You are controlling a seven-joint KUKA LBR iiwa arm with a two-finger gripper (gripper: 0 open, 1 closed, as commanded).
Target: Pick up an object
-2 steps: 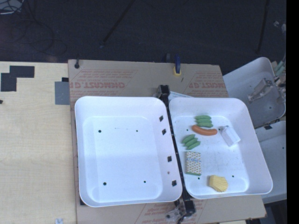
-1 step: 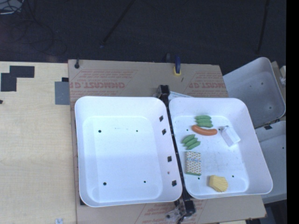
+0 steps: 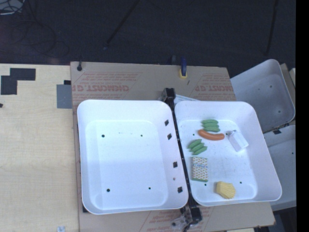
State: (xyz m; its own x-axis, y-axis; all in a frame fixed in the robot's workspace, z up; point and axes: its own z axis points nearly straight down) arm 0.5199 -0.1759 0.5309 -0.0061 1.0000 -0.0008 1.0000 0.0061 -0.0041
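Camera view is looking down on two white bins sitting side by side on the brown surface (image 3: 120,83). All the little things are lying in the right bin (image 3: 263,175), and the left bin (image 3: 89,178) is sitting next to it.

An orange toy sausage (image 3: 211,135) is lying between two bunches of green pea pods (image 3: 210,124) (image 3: 197,146). A small white block (image 3: 237,140) is resting just beside the end of the sausage. A flat packet with dots (image 3: 200,168) is lying near the wall in the middle, and a yellow chunk (image 3: 225,189) is sitting near the front edge, apart from the rest.

I am thinking these are all light toys. The yellow chunk is looking like the easiest one to grab, because nothing is crowding it; taking it across its short sides should work. The sausage is looking smooth and round, so it may be slipping away when squeezed. The flat packet is lying low, so it is looking hard to get under
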